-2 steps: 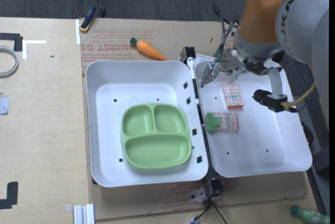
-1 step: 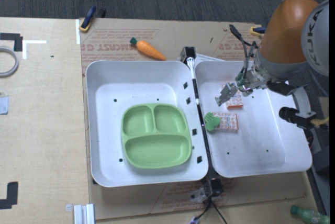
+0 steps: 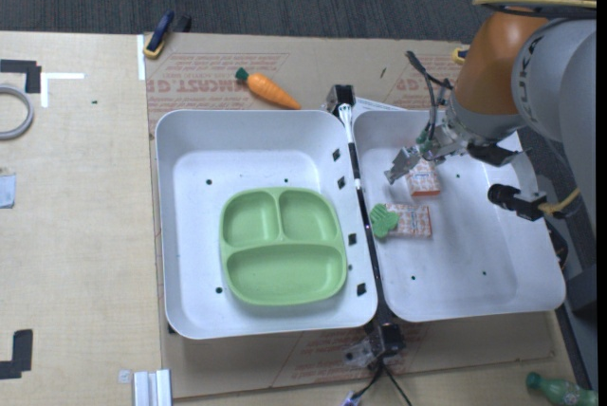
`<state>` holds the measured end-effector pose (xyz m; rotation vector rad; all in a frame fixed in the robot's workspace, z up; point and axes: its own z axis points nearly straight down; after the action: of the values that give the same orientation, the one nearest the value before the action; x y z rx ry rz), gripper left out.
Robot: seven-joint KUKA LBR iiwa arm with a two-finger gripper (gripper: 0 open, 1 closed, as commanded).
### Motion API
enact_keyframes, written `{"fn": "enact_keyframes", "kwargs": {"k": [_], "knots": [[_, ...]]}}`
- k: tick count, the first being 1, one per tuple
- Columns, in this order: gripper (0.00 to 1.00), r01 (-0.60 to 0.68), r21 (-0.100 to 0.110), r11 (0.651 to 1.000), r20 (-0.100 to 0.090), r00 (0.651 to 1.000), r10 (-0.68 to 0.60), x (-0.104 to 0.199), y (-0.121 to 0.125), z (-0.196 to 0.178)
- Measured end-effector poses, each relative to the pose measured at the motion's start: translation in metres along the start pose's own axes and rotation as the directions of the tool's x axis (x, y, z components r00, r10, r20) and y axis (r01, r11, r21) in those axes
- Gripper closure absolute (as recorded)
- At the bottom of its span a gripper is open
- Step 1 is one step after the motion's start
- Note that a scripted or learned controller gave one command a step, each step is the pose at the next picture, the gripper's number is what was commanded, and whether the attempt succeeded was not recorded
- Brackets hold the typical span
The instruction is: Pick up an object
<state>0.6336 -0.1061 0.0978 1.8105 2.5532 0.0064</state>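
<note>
A grey robot arm (image 3: 555, 82) with an orange band reaches in from the right and ends in a pincer (image 3: 406, 165) low over the right white bin (image 3: 493, 276). Whether its fingers are apart or together cannot be told from this angle. To the pincer's left sits the left white bin (image 3: 190, 205), which holds a green divided plate (image 3: 282, 246) with three compartments. In the right bin, a small carton (image 3: 425, 179) with orange-red print lies just beside the pincer tips, possibly touching. Just below the pincer lies a second printed packet (image 3: 413, 221), with a small green toy (image 3: 382, 219) against its left end. Outside the bins, up and left of the pincer, a toy carrot (image 3: 268, 89) rests on cardboard.
</note>
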Motion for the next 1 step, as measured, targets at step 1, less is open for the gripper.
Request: {"fn": "enact_keyframes", "kwargs": {"k": [1], "knots": [[1.0,-0.002,-0.004,1.0,0.005,1.0,0.002,-0.002,0.0008,-0.0108]]}}
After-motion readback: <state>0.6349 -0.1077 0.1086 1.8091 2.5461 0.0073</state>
